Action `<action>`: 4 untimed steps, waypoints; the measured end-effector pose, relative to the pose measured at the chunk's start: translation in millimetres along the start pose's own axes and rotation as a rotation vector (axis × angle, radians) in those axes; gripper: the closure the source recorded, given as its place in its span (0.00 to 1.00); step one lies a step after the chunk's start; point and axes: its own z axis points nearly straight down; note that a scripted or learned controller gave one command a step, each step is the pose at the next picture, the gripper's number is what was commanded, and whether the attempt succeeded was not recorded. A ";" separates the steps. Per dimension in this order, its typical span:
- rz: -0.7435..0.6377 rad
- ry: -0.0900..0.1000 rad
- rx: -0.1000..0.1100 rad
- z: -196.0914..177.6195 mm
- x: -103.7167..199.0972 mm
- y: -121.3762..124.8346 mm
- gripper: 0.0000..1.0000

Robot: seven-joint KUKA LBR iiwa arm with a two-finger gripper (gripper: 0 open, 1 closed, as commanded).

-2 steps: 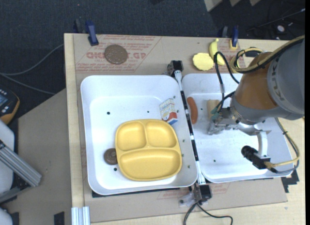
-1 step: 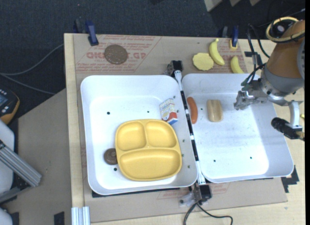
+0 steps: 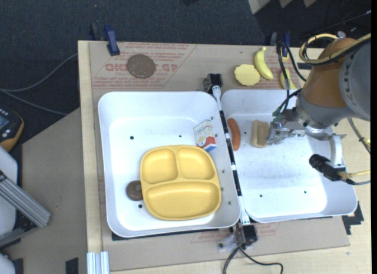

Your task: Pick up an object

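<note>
In the right bin (image 3: 294, 202) a tan bread-like block (image 3: 259, 134) lies near the upper left, with an orange-red sausage (image 3: 234, 133) just left of it by the bin wall. My gripper (image 3: 275, 133) is low over the right bin, right beside the tan block's right side; whether they touch is unclear. The left bin (image 3: 118, 149) holds a yellow divided plate (image 3: 178, 181), a small white carton (image 3: 204, 135) above it, and a brown round piece (image 3: 134, 190) at the plate's left edge.
On the bench behind the right bin lie a toy banana (image 3: 264, 63) and a yellow slice (image 3: 247, 75). A brown disc (image 3: 140, 65) sits behind the left bin. The arm's grey and orange wrist (image 3: 330, 90) hangs over the right bin's upper right.
</note>
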 end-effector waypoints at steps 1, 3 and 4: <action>0.000 0.000 0.001 22.5 39.6 -33.5 1.00; 0.003 -0.004 -0.005 -51.7 -3.2 -26.1 0.00; -0.002 -0.004 -0.006 24.8 39.7 27.7 0.00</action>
